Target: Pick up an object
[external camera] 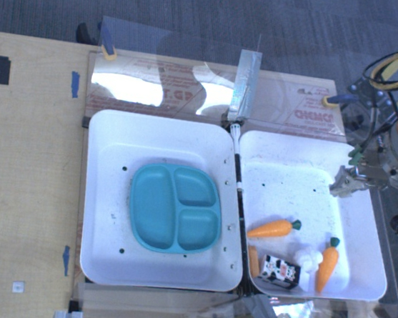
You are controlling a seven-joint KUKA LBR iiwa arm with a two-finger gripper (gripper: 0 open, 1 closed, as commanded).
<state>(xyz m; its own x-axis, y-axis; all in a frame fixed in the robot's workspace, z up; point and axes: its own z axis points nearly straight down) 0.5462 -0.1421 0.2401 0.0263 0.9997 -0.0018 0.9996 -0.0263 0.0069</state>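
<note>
The right bin (284,165) holds two toy carrots: one (273,228) lies on its side near the middle, the other (328,265) stands lengthwise near the right wall. A black-and-white packet (280,270) lies at the bin's front, with a small orange piece (253,261) to its left and a small white object (309,260) to its right. My gripper (342,182) hangs over the right bin's far right part, well above and behind the carrots, with nothing visibly in it.
The left bin (110,151) holds a teal divided plate (176,207). A metal divider post (245,85) stands behind the seam between the bins. Cables and the arm's body (396,136) crowd the right side.
</note>
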